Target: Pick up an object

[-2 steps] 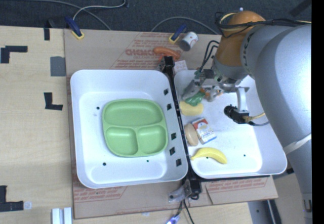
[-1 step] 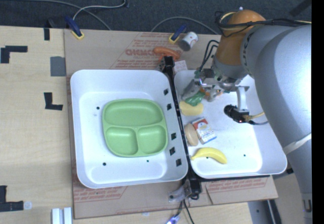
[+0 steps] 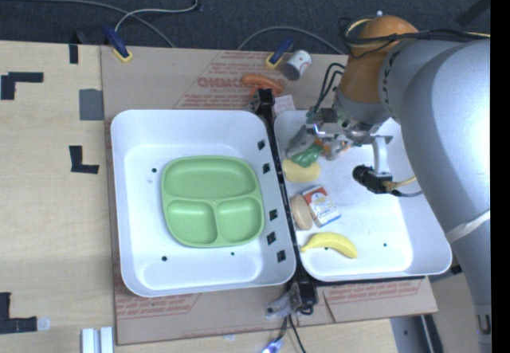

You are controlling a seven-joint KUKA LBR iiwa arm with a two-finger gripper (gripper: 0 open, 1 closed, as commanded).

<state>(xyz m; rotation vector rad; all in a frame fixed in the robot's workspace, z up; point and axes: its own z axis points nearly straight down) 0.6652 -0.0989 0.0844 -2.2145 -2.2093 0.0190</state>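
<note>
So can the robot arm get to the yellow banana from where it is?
Probably yes. The banana lies by itself near the front of the right bin, with nothing on top of it. The gripper is at the far end of that same bin.

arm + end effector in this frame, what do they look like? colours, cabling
The arm is bulky, rounded and matte grey, with an orange band above the wrist. The end effector is small, metallic and dark, with thin black cables looping by it.
</note>
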